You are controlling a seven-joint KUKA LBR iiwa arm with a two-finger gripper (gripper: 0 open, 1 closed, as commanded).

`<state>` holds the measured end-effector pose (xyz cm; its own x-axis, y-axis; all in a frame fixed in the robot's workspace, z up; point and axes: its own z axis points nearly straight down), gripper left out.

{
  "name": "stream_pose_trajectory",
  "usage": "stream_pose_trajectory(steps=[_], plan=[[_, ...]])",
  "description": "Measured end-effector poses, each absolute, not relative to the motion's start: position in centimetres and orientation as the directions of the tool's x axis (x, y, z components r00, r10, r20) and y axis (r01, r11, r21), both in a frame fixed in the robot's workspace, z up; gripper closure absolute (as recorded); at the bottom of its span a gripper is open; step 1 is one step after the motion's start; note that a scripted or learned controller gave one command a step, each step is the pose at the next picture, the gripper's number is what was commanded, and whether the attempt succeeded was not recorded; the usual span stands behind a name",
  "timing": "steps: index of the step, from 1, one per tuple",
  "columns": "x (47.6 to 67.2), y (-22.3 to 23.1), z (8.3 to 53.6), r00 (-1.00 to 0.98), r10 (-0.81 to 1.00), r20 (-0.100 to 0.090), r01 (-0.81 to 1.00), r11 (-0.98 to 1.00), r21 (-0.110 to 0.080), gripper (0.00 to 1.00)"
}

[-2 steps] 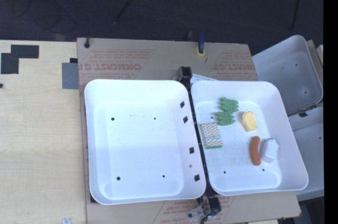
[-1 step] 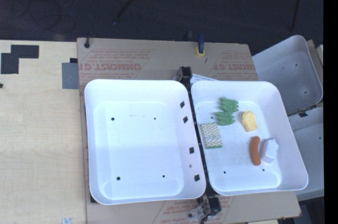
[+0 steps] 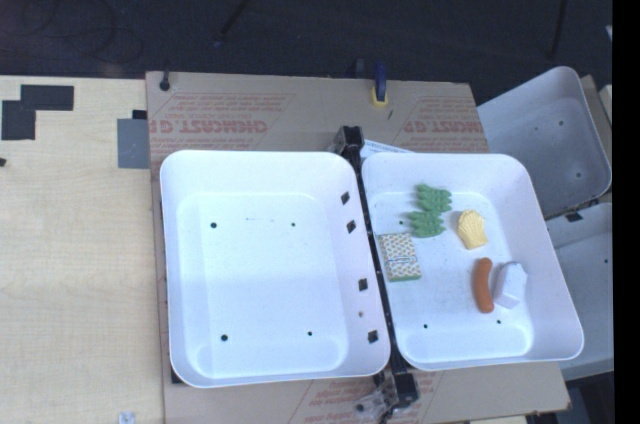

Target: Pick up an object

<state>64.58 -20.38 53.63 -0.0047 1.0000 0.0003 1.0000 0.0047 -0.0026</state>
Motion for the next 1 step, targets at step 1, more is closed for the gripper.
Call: stream_pose_trajectory(steps=[1], plan=[[64.39,-18.56,47.62,-0.002,1.000,0.003,1.000,0.002,-0.009,1.00]])
